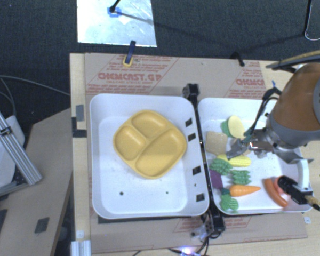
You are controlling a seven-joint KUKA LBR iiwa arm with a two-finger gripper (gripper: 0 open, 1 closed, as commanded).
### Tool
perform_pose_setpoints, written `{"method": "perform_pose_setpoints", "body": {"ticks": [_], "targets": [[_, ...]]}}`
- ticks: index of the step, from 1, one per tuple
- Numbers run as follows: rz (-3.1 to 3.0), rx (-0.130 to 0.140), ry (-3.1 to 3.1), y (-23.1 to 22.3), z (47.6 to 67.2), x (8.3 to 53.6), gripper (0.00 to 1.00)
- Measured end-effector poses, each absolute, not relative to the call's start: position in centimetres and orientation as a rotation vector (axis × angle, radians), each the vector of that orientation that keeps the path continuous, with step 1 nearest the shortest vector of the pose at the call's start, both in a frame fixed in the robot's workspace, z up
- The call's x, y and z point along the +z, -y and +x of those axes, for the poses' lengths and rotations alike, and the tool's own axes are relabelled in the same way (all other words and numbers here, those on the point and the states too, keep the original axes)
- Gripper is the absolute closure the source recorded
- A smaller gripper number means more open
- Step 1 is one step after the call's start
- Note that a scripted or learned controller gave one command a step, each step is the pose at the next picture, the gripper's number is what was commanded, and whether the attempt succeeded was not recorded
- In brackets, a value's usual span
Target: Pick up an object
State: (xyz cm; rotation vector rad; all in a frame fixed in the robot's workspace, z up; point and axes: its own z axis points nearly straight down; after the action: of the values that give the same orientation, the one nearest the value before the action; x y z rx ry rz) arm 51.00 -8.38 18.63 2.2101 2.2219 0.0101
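The gripper (236, 149) is held just above the corn (238, 161); finger state cannot be told. The corn, likely light and stiff, is best pinched across its middle.

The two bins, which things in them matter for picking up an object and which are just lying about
For the job:
gripper, low in the right bin
toy food under it: yellow corn, green vegetable, orange carrot, pale yellow piece

Lying about:
yellow divided plate in the left bin
blue and yellow clip on the board

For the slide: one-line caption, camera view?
KUKA gripper low over toy food in right bin; yellow divided plate in left bin.
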Motion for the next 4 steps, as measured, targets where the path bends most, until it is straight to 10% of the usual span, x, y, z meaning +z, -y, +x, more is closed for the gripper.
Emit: {"method": "perform_pose_setpoints", "body": {"ticks": [1,2,3,4], "targets": [[2.215,0.0,-2.227,8.9,54.7,12.0,0.0],[2.21,0.01,-2.207,9.2,48.9,8.8,0.0],[2.217,0.005,-2.221,8.9,48.8,9.5,1.0],[2.197,0.022,-2.228,2.7,58.7,19.1,1.0]]}}
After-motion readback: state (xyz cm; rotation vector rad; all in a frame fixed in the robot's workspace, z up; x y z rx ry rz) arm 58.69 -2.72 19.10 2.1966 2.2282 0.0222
